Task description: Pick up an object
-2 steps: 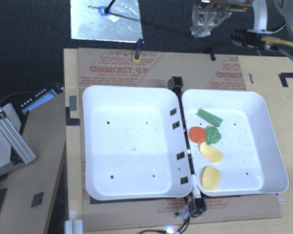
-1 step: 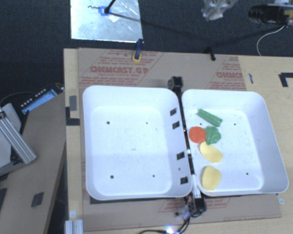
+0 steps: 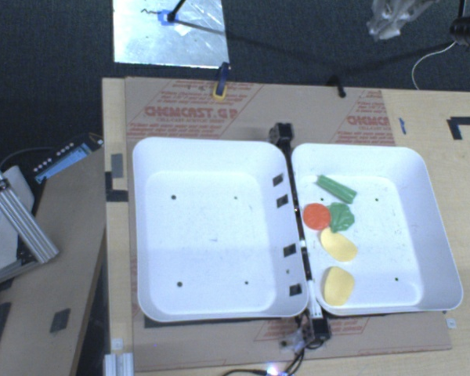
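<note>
Several small objects lie near the left wall of the right bin (image 3: 423, 210): a long green piece (image 3: 336, 187), a red disc (image 3: 316, 215) touching a darker green lump (image 3: 341, 217), a yellow oval (image 3: 339, 247) and a second yellow oval (image 3: 338, 285) nearer the front. My gripper (image 3: 392, 14) hangs blurred at the top right, far behind the bench and well away from the bins.
The left bin (image 3: 153, 210) sits beside the right one, joined along a black clipped seam (image 3: 294, 225). A cardboard sheet (image 3: 298, 108) underlies both. A shiny metal plate (image 3: 168, 22) lies behind. An aluminium frame (image 3: 16, 218) stands at the left.
</note>
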You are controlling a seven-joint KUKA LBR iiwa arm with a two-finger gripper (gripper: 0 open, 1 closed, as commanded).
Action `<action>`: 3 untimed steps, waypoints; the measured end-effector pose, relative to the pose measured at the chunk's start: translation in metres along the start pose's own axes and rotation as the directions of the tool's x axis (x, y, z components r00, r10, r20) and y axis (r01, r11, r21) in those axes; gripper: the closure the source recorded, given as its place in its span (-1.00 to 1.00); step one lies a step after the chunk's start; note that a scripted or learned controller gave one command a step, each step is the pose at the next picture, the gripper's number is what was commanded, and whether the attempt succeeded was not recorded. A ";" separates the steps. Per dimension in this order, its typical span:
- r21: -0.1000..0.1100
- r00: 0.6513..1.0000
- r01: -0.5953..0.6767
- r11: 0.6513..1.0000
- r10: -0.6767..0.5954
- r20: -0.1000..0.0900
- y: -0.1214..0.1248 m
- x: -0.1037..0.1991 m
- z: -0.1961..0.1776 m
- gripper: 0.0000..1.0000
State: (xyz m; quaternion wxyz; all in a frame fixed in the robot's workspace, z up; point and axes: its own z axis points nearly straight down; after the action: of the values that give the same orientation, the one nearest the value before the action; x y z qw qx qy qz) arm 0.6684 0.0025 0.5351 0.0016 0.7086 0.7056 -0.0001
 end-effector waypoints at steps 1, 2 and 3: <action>-0.001 1.000 0.000 1.000 0.000 0.000 0.000 -0.062 0.000 1.00; -0.001 1.000 0.000 1.000 0.000 0.001 0.000 -0.131 0.000 1.00; 0.000 1.000 -0.001 1.000 0.001 0.001 0.000 -0.206 0.001 1.00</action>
State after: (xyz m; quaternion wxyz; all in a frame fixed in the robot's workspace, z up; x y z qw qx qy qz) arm 0.6673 -0.2033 0.5350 0.0019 0.7090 0.7052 -0.0006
